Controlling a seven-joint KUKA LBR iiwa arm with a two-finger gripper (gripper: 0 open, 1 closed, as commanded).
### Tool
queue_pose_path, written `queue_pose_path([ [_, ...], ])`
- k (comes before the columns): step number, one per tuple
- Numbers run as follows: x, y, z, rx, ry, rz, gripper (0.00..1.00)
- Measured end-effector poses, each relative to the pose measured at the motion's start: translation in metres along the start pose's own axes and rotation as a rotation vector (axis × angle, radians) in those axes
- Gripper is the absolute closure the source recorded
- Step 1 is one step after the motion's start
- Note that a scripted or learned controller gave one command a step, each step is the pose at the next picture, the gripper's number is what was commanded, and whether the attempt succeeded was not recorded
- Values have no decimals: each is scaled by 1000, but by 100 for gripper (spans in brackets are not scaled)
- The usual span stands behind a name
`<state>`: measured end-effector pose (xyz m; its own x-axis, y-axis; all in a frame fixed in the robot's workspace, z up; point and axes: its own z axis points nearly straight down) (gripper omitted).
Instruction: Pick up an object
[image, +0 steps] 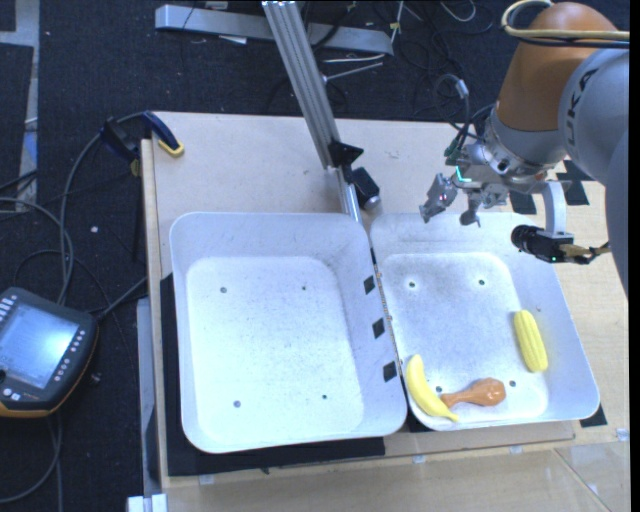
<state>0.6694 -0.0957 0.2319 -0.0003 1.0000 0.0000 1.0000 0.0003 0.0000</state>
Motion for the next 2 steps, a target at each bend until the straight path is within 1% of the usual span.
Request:
queue_pose_path([
  [1,0,0,0,0,0,0,0],
  [2,-8,-1,59,4,0,1,0],
])
